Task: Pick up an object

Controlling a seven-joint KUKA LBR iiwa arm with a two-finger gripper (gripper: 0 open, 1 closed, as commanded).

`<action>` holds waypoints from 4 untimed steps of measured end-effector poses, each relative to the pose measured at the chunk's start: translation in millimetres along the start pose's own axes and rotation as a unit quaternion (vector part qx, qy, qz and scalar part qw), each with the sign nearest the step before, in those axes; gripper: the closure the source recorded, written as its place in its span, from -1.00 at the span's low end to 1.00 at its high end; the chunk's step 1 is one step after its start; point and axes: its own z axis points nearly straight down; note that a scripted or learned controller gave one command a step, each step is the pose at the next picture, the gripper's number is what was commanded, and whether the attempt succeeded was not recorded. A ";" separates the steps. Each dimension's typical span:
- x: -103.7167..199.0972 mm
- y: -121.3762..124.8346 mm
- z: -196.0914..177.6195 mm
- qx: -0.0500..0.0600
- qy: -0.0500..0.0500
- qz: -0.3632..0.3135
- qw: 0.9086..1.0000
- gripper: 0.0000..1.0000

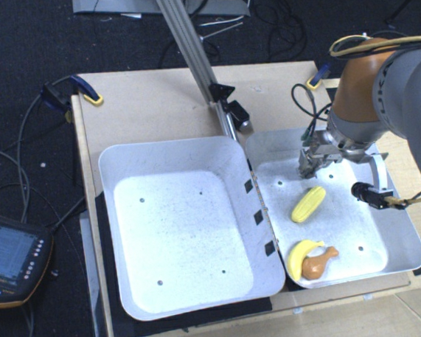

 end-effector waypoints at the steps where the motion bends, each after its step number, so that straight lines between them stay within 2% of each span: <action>1: -8.2 3.9 -58.6 -0.002 0.000 0.000 1.000 1.00; 2: -6.3 9.5 -120.4 -0.002 0.000 0.000 1.000 1.00; 3: -6.2 9.8 -127.2 0.000 0.000 0.000 1.000 1.00; 4: 37.3 3.0 -127.8 0.000 0.001 -0.002 1.000 1.00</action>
